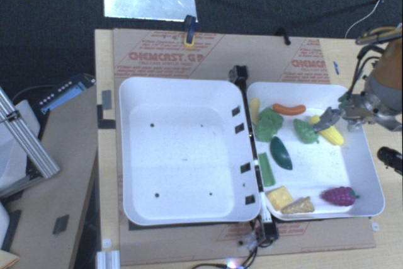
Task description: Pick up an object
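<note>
Plastic toy food fills the right bin [371, 183]: an orange sausage [289, 109] near the back wall, a leafy green piece [269, 123], a dark green pod [281, 152], a flat green strip [266, 169], a yellow cheese wedge [279, 198], a tan slice [301, 205] and purple grapes [339, 196] near the front. The gripper [325, 119] reaches in from the right and sits just above a small green vegetable [305, 131] and a yellow corn cob [333, 135], close to both; whether it is open or closed cannot be told at this size, and nothing can be seen held in it. These pieces look light, hollow and rigid, with smooth skins that could slip. The corn cob seems the likeliest target; pinching it across its narrow middle should hold best. The left bin [135, 135] lies beside it.
</note>
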Tool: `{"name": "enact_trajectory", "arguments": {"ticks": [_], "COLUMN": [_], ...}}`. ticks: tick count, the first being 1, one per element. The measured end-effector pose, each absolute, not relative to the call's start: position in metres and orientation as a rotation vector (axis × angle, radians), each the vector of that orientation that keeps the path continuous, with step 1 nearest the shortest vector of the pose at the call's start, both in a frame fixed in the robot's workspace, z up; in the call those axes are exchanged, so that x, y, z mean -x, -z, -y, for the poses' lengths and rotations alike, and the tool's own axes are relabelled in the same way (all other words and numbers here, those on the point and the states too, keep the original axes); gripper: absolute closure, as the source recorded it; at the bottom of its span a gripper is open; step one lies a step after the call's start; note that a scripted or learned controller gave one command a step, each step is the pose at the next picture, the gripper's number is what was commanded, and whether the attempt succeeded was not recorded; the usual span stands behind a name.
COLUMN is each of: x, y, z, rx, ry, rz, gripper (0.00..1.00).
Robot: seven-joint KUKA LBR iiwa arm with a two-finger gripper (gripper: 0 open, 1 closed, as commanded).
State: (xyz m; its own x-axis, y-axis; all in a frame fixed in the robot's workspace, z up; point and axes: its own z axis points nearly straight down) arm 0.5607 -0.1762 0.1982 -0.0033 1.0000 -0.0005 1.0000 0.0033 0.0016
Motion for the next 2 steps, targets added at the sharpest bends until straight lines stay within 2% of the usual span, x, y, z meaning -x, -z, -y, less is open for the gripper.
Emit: {"name": "enact_trajectory", "arguments": {"ticks": [1,2], "x": [-0.493,-0.502], "y": [-0.094,-0.189], "z": [0.13,-0.004], "rx": [-2.228,-2.199], "ry": [0.007,-0.018], "rz": [-2.233,-2.239], "gripper": [0.0,0.0]}}
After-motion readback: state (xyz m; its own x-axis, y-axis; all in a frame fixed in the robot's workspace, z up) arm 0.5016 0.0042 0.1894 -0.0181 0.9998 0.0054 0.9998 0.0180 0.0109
